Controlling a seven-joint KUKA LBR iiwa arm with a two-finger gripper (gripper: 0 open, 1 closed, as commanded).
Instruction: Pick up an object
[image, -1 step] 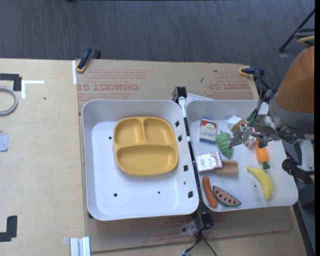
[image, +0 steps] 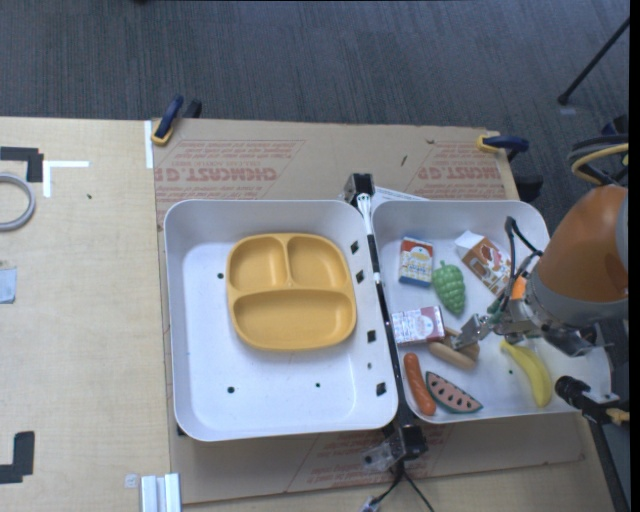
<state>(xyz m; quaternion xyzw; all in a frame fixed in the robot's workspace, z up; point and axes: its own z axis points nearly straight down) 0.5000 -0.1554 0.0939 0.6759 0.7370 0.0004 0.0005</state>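
My gripper (image: 481, 330) hangs low in the right bin (image: 530, 215), reaching in from the right under the grey and orange arm (image: 592, 250). Its tip is right at the right end of a toy hot dog (image: 450, 353). A pink box (image: 418, 325) lies just left of the tip. A green bumpy toy (image: 450, 287) lies up and left of it, and a banana (image: 531, 373) below and right. I see nothing lifted off the bin floor.
The right bin also holds a small carton (image: 416, 261), a snack box (image: 483, 260), a red sausage (image: 419, 385) and a watermelon slice (image: 453, 394). In the left bin (image: 200, 330) sits a yellow divided plate (image: 292, 291). The bins' walls meet at the middle.
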